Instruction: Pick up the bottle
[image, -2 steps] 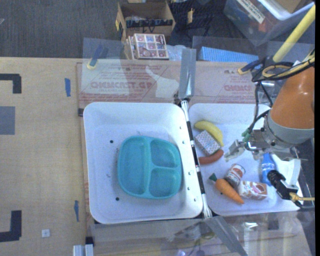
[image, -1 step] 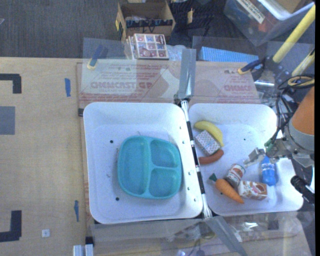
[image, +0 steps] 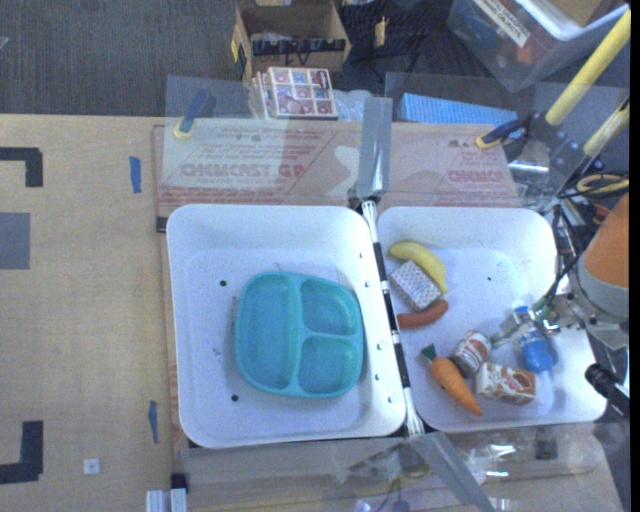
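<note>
Carrot (image: 450, 381) near front rim, bottle (image: 537, 352) beside gripper (image: 522, 322)

**Grey arm, orange band, metal tip**

The arm (image: 610, 270) shows as a rounded grey body with a broad orange band across its upper part. Below the band the casing turns pale grey. Dark cables run alongside it. Its wrist narrows into the gripper (image: 527, 322), a small assembly of silvery metal parts, too small to make out in detail.
</note>
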